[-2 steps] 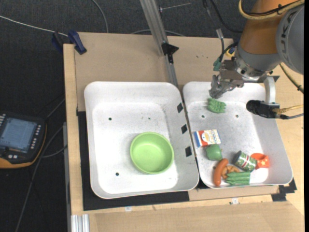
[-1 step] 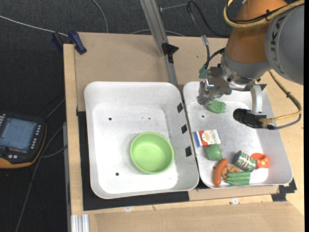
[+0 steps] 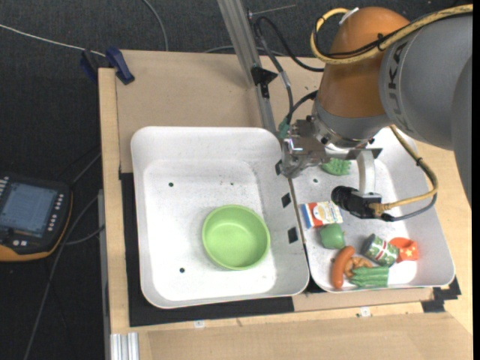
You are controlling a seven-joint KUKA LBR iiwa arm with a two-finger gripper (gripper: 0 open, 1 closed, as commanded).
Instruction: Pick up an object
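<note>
Camera view: the gripper is seen over the far left corner of the right bin, close to the divide between the two bins.
Gripper state: open or closed cannot be told, as the wrist body hides it from above; nothing is seen held.
Nearest thing: a green leafy piece lies just beside the gripper, partly covered by the wrist.
Next outward: a red, white and blue carton lies mid-bin, with a round green fruit at its near edge.
Near edge of right bin: an orange sausage, a green pod, a labelled can and a red piece are crowded together.
Left bin: a green bowl sits alone, well apart from the gripper.
Obstruction: the far half of the right bin is overhung by the arm.
Surroundings: a metal post rises behind the bins; a blue clamp is seen at the bench corner; a pendant lies off the bench.
</note>
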